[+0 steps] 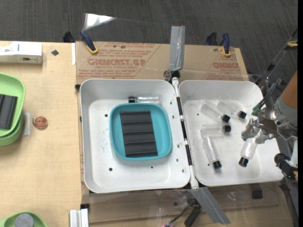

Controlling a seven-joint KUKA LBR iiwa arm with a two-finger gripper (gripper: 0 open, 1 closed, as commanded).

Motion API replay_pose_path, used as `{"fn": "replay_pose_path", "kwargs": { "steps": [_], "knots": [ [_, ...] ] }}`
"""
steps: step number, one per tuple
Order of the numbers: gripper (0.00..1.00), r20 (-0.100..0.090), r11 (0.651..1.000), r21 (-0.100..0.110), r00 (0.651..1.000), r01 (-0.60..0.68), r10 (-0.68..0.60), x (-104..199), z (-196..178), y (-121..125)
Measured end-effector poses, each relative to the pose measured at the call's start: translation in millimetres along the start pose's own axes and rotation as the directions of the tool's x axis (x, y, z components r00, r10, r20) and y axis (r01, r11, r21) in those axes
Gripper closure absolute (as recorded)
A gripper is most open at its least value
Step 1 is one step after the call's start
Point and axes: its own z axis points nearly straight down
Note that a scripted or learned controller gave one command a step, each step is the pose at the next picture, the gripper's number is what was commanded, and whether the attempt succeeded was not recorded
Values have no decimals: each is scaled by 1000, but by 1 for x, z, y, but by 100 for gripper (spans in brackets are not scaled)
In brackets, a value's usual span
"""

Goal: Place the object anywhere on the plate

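A teal square plate (116, 126) with a black ridged insert (138, 133) lies in the left bin (94, 141). Several clear vials with black caps lie scattered in the right bin (201, 169). My gripper (252, 132) is low over the right side of that bin. The upper end of one vial (246, 151) sits right at the gripper's tip, its black cap pointing toward the front. The metal of the gripper hides where they meet. Another vial (143, 99) lies in the left bin just behind the plate.
Other vials (210, 151) (220, 112) lie left of the gripper. The ridge (181, 126) between the bins runs between the gripper and the plate. A green tray (14, 122) stands at the far left of the bench.
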Motion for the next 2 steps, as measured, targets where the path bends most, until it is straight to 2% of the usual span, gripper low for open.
{"fn": "replay_pose_path", "kwargs": {
  "steps": [1,2],
  "knots": [
    [100,-1,990,1,990,138,-138,37,38,-12],
    [100,0,962,0,962,271,-271,122,19,-39]
  ]
}}
